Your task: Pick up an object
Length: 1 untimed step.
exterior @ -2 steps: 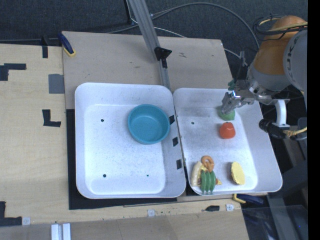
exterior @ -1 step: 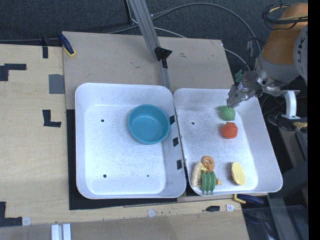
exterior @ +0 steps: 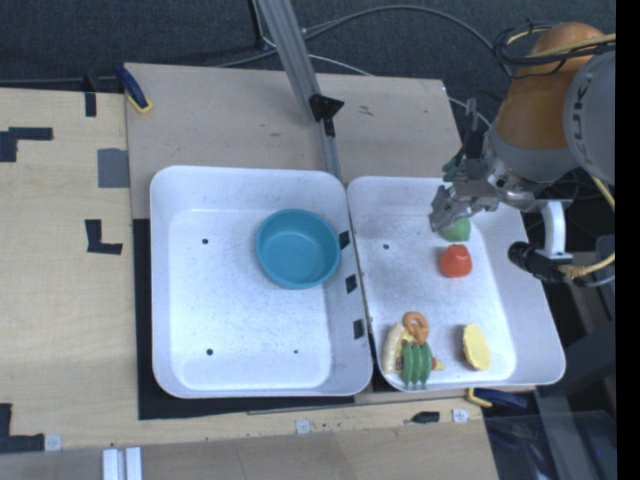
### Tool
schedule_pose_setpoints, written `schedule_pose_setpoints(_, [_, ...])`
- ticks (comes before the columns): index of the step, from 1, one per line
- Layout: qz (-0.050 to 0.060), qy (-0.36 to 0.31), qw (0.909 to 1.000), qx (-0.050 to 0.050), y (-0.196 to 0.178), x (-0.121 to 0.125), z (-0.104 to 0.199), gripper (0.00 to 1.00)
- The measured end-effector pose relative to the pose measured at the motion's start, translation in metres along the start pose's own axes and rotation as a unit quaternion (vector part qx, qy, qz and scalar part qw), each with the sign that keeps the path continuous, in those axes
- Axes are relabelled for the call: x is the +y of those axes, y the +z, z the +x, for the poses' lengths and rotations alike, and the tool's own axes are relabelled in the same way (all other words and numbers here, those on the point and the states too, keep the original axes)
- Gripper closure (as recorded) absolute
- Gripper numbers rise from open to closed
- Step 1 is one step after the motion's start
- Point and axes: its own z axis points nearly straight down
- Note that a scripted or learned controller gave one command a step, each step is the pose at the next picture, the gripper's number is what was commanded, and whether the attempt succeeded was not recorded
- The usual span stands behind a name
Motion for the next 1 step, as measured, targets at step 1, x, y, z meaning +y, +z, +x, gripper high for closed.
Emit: schedule_pose_setpoints(1, [0.0, -0.001, 1.0, 0.0, 0.0098, -0.0172, 0.0497, 1.0])
